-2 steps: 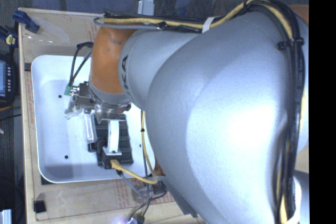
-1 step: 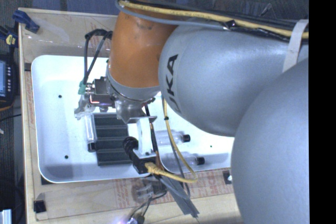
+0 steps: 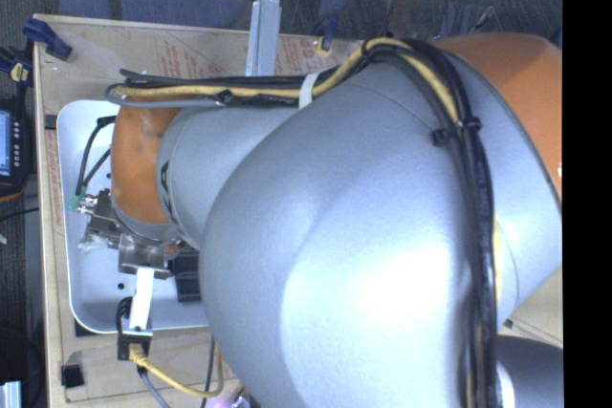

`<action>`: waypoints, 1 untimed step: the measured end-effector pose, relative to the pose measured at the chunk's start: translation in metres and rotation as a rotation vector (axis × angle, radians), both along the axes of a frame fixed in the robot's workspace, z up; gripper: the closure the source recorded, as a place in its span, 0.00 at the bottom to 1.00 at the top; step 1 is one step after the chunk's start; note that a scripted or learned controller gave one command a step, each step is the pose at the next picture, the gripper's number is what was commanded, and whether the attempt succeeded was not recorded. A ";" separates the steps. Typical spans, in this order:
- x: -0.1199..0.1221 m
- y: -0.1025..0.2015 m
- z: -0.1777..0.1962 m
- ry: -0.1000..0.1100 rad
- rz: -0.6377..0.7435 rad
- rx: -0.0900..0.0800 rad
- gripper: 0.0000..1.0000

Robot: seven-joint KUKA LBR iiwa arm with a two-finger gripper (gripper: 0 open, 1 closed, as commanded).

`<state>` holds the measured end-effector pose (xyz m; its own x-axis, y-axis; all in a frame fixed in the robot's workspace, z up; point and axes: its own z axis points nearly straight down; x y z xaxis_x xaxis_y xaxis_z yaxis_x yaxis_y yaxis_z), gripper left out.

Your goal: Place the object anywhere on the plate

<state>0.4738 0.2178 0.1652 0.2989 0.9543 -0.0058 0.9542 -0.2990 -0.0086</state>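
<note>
My grey arm stretches across the bench from the right and hides what lies beneath it. Its orange band and wrist hang over the left white bin. Below the wrist, the gripper's mount sits low over the bin's near half, with a white bracket and a black block reaching over the bin's front rim. A dark part shows just under the arm's edge; I cannot tell what it is.
The bin rests on a wooden bench. A blue clamp grips the bench's far left corner. A metal post stands at the back. Yellow-and-black cables run along the arm. A small screen device sits off the left edge.
</note>
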 end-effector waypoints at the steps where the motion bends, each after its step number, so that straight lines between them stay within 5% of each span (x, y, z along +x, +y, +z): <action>1: 0.002 -0.009 0.077 -0.007 -0.347 0.002 0.00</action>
